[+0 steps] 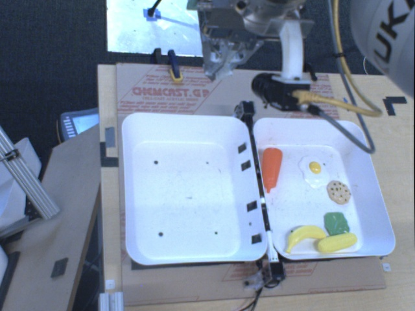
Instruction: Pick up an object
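The things to pick from all lie in the right-hand shallow white bin (376, 199). An orange plastic carrot (270, 168) rests near that bin's left wall, thick end toward the far side and tip pointing toward the near edge. To its right sits a white toy fried egg with a yellow yolk (314, 171), and just beyond the egg, toward the near right, a round tan cookie with dark specks (338, 192). Nearer the front edge lies a small green block-like piece (336, 222); a curved yellow banana (303, 236) and a second, straighter yellow oblong piece (337, 242) lie just in front of it, the oblong one touching or nearly touching the green piece.

The left-hand shallow white bin (130, 193) adjoins it along a shared middle seam set with dark clips.

Both bins sit on a brown cardboard sheet with red lettering (162, 91) that covers the wooden table (107, 89).

The robot's metal hand (219, 62) hangs high above the far edge of the cardboard, well apart from every object; whether it is open or closed cannot be told from this angle. Nothing is visible in it. A yellow cable (343, 102) trails across the far right.
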